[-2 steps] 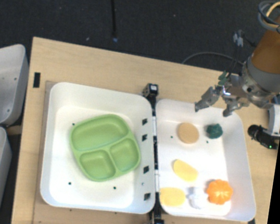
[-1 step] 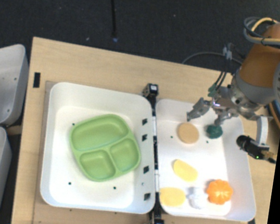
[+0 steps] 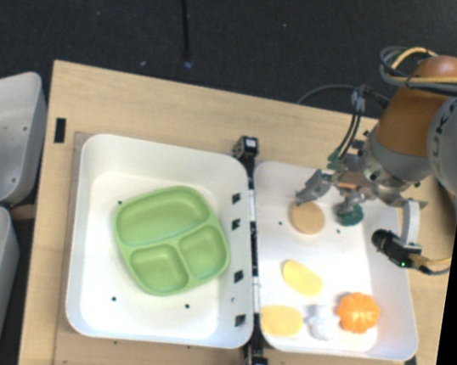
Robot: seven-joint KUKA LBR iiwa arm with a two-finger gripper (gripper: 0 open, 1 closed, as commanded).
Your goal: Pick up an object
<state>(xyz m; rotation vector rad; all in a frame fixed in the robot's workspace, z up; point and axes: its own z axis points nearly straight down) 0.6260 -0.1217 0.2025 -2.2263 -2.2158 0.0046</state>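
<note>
**Tan disc beneath a spread claw in the right bin**

Tan disc [image 3: 308, 219], round and flat like a biscuit, lies in the upper part of the right bin [image 3: 378, 326], near that bin's left wall. The claw [image 3: 330, 200] hangs just above and beside it with its fingers spread apart and nothing between them: one grey finger [image 3: 311, 190] points down at the disc's upper left edge, the other ends in a teal tip [image 3: 349, 212] just right of the disc. Whether either fingertip touches the disc cannot be told from this slant.

The arm [image 3: 412, 112] reaches in from the right, its orange band above the wrist, with thin cables looping around it.

Lower in the same bin lie a yellow oval piece [image 3: 302, 277], a second yellow piece [image 3: 281, 320] near the bottom left corner, a small white object [image 3: 322, 321] just beside it, and an orange pumpkin-like toy [image 3: 358, 312] touching or nearly touching the white one. These four sit well apart from the claw.

The left bin [image 3: 81, 300] holds a green divided plate [image 3: 171, 239] with three compartments, lying tilted about the bin's middle. Both bins rest side by side on the pale wooden worktop [image 3: 165, 94], joined by black clips [image 3: 249, 224] along their shared edge.
</note>
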